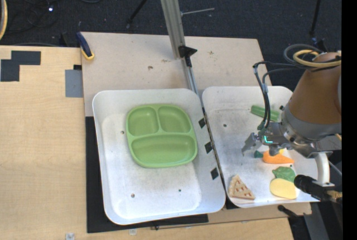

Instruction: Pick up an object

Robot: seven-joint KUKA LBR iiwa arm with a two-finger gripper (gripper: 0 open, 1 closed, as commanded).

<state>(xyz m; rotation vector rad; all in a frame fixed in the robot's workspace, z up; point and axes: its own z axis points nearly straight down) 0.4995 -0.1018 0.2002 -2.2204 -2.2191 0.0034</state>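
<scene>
My gripper (251, 149) hangs low over the middle of the right bin (234, 116), its two dark fingers spread apart with bare bin floor between them, so it stands open. Just right of it lies an orange carrot-like toy (277, 159), touching or almost touching the gripper body. Below that sit a green leafy piece (284, 173) and a yellow piece (283, 188). A tan wedge with a waffle pattern (241, 187) rests near the bin's front edge. A green stick-like item (259, 111) lies behind the gripper, partly hidden by a cable.
The left bin (111, 188) holds a green divided plate (161, 135). A ridge with black clips (207, 147) separates the two bins. A metal post (173, 15) rises behind them. The arm's bulky brown body (318, 99) covers the right bin's right side.
</scene>
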